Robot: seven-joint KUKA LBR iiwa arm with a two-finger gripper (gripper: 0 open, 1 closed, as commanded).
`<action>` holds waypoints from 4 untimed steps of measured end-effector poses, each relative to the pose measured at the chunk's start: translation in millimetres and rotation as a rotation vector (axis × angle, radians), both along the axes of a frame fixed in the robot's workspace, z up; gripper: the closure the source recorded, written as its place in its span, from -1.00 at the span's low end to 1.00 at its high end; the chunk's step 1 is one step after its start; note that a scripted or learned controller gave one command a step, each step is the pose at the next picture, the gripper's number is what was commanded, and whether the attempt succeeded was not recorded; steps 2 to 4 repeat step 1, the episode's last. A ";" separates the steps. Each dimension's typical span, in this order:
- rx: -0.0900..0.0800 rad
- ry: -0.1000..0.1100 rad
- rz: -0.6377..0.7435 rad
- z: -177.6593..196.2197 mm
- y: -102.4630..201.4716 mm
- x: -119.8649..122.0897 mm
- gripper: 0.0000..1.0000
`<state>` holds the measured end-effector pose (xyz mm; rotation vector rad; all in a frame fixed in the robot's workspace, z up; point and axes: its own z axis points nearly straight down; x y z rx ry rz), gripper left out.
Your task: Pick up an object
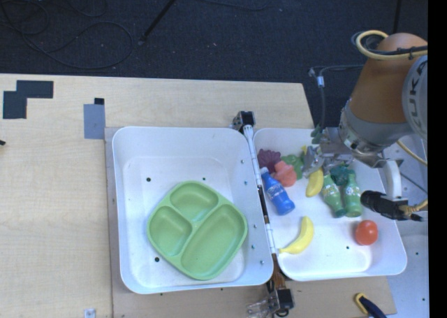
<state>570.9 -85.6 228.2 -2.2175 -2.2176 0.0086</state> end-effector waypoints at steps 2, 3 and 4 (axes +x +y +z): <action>0.000 0.000 0.000 -2.5 -9.1 -6.1 1.00; 0.000 0.000 0.000 -2.5 -9.1 -6.1 1.00; 0.000 0.000 0.000 -2.5 -9.1 -6.1 1.00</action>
